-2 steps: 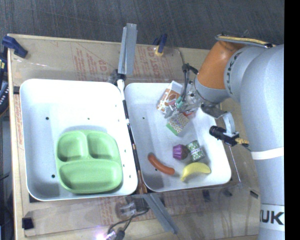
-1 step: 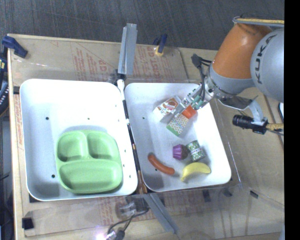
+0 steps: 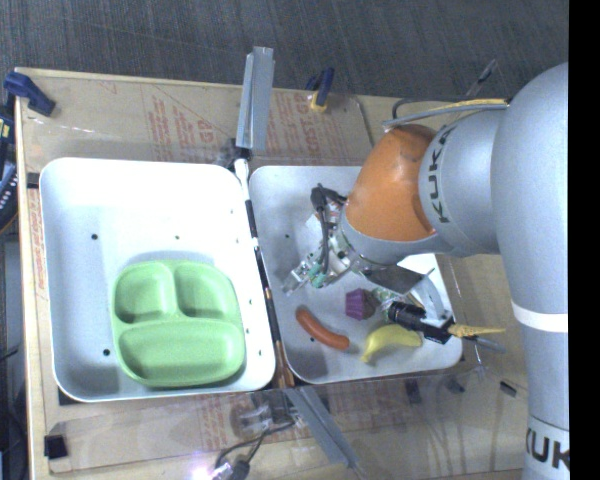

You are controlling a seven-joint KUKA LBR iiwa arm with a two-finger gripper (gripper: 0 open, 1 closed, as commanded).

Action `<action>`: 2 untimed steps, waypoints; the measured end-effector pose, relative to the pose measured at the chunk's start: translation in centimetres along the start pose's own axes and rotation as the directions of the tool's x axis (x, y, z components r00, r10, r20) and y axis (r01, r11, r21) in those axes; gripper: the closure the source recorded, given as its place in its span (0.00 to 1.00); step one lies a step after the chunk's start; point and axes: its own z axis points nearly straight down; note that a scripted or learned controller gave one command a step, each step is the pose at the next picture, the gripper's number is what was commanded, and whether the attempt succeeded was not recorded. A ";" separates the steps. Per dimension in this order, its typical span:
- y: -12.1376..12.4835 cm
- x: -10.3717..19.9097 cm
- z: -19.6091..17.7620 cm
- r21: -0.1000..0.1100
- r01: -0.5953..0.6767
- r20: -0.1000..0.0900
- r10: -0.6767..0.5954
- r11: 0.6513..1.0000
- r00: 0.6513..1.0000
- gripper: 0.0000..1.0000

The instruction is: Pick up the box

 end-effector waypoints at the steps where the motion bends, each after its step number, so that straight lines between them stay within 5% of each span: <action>1: -0.1 -0.4 -0.1 -0.001 -0.005 0.007 0.005 1.000 1.000 0.00; 2: -2.5 -9.5 -6.3 -0.004 -0.333 0.003 0.333 0.943 0.943 0.00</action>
